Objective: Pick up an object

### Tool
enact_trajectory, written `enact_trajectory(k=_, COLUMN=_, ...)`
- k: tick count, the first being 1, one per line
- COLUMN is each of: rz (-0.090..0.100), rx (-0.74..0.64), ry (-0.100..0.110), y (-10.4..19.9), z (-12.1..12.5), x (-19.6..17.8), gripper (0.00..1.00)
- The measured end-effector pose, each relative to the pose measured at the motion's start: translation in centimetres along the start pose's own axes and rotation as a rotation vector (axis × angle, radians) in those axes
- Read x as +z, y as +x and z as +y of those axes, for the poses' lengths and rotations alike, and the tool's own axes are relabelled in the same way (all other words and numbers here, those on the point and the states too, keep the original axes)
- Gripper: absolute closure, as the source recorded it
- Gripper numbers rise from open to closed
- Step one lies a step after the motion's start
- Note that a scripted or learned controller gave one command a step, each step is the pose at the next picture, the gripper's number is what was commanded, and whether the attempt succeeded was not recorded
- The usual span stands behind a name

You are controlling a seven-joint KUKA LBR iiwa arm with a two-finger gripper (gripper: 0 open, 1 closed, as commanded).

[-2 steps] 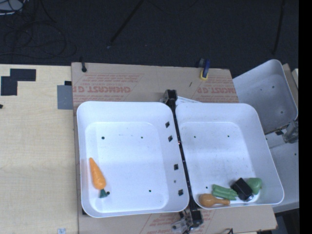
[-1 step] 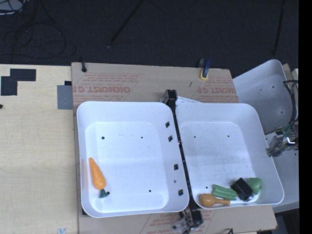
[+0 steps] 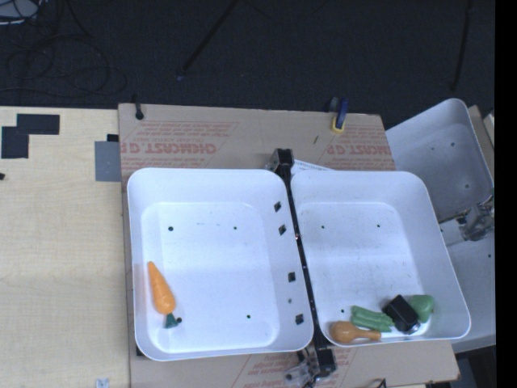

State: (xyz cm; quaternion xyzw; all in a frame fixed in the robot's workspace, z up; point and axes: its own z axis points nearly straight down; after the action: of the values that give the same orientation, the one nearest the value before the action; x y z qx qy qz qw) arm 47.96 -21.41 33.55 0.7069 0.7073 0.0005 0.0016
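Carrot (image 3: 160,288), smooth orange taper with a dark green stub, lies at the left bin's (image 3: 202,186) near-left side. Right bin's (image 3: 363,186) near corner crowds a tan pear-like piece (image 3: 352,333), green pod (image 3: 371,319), black block (image 3: 401,313), green lump (image 3: 422,305), apparently touching. Cardboard sheet (image 3: 242,140) under both bins, on the wood-look tabletop (image 3: 56,257).

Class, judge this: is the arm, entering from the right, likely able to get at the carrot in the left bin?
Probably yes. The carrot lies alone by the left wall of the left bin, with nothing over it, though the wall beside it may crowd a finger.
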Motion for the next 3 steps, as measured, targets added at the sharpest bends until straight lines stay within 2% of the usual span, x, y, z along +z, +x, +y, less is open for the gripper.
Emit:
enact_trajectory(k=1, rz=0.002, rx=0.001, ry=0.005, y=0.1, z=-0.4, x=0.9, gripper=1.0)
enact_trajectory(k=2, rz=0.001, rx=0.0, ry=0.002, y=0.0, z=-0.4, x=-2.1, gripper=1.0)
enact_trajectory(k=3, rz=0.005, rx=0.001, ry=0.012, y=0.2, z=-0.5, x=6.1, gripper=1.0)
